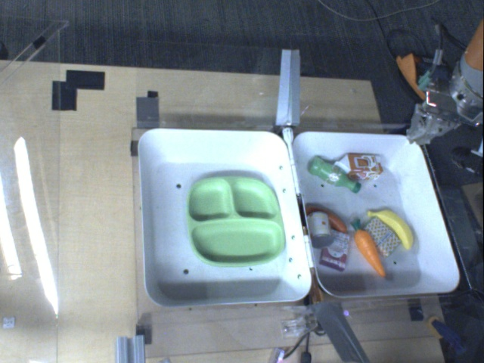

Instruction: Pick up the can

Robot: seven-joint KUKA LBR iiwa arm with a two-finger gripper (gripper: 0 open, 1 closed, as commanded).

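I see the arm cut off at the right edge, with just its wrist and the gripper (pixel 425 125) in frame, hanging above the far right corner of the right bin (pixel 435 203). The end of it is a small grey blur, so I cannot tell how the pincer is set.

The can (pixel 319 228) is hard to make out: a short grey cylinder lying near the left wall of the right bin, crowded against a reddish item behind it and just above a purple packet (pixel 335 252). I can't read its label. A small carton (pixel 364 165) at the far side has orange and white print, too blurred to read, and so is the packet's.

From the pincer, the can lies well apart, to the left and nearer, with a green bottle (pixel 332 174) and the carton roughly between them. A banana (pixel 394 225) and a carrot (pixel 370 252) lie to the can's right. The left bin (pixel 155 218) holds a green divided tray (pixel 235 219).
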